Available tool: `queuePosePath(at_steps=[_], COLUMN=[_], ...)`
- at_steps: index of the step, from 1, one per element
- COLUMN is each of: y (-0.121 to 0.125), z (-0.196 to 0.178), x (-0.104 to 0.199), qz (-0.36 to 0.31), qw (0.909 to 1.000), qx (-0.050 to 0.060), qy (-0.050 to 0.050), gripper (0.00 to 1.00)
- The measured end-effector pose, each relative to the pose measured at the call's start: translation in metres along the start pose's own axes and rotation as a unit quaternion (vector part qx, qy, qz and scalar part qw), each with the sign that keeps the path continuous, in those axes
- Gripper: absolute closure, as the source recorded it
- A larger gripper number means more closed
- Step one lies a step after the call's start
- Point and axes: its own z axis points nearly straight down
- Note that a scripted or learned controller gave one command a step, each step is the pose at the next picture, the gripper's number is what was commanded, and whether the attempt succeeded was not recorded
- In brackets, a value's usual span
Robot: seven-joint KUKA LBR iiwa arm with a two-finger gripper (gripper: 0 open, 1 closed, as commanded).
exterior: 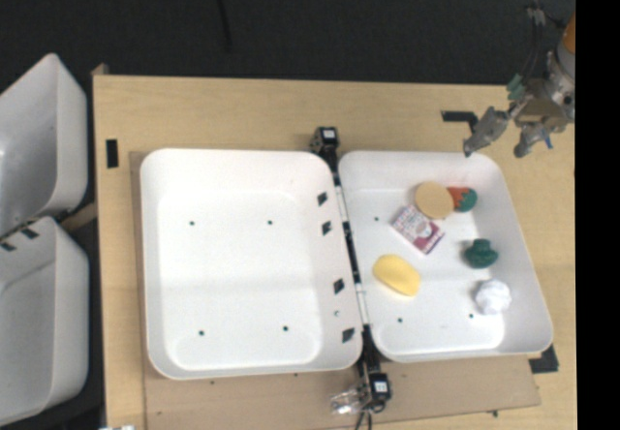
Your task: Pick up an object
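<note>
The right bin (513, 322) holds several small objects: a tan round disc (433, 199) with a red-and-green piece (463, 198) beside it, a pink-and-white packet (418, 229), a yellow lump (397, 275), a dark green object (480, 253) and a white crumpled ball (492, 296). My gripper (506, 136) hangs above the bench just beyond the right bin's far right corner, open, with nothing between its fingers. It stands well apart from every object.
The left bin (155, 254) lies next to the right one, joined by a black-clipped seam (341, 244). White containers (39, 244) stand off the bench at the left. A black bracket (460, 115) sits on the bench near the gripper.
</note>
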Motion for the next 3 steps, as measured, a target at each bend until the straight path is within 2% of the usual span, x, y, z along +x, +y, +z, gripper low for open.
queuePosePath(at_steps=[1, 2, 3], y=[-0.026, -0.057, -0.005], z=[0.15, 0.195, 0.123], x=[0.024, 0.092, 0.085], qz=[0.0, -0.002, -0.002], qw=[1.0, 1.0, 1.0], qx=[0.007, -0.006, -0.005], qy=[0.003, -0.004, -0.001], gripper=[0.0, 0.0, 0.0])
